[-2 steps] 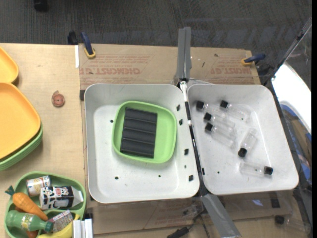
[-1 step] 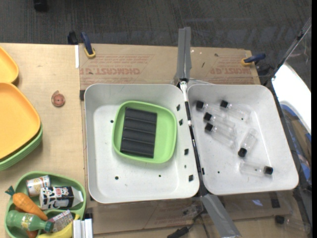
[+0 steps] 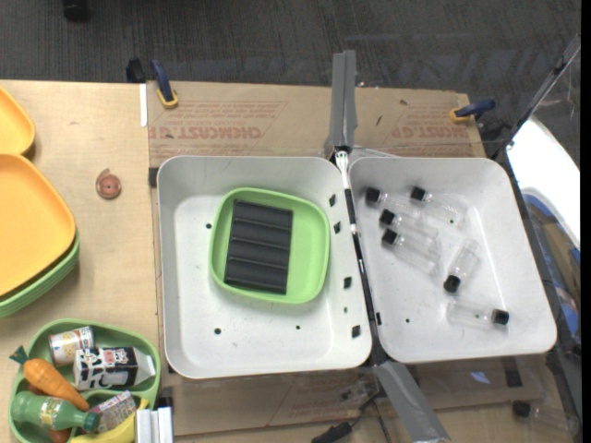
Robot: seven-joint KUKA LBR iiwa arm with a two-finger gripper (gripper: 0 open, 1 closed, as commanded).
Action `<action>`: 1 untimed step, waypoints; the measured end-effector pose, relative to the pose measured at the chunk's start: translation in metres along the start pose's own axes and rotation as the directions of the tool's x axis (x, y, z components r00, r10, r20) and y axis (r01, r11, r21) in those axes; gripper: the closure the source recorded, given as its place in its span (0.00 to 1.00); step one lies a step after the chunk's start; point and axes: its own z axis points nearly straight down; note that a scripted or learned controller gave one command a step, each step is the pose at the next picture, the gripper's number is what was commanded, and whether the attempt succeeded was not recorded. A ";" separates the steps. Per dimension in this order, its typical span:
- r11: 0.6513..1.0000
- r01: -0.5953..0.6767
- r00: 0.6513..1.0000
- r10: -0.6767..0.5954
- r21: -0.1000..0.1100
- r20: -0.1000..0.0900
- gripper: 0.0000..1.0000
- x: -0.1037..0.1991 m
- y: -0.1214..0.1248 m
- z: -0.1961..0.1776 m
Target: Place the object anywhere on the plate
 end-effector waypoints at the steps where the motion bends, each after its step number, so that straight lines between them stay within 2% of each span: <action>1: 1.000 0.001 1.000 -0.001 0.000 0.000 0.00 0.012 0.002 0.000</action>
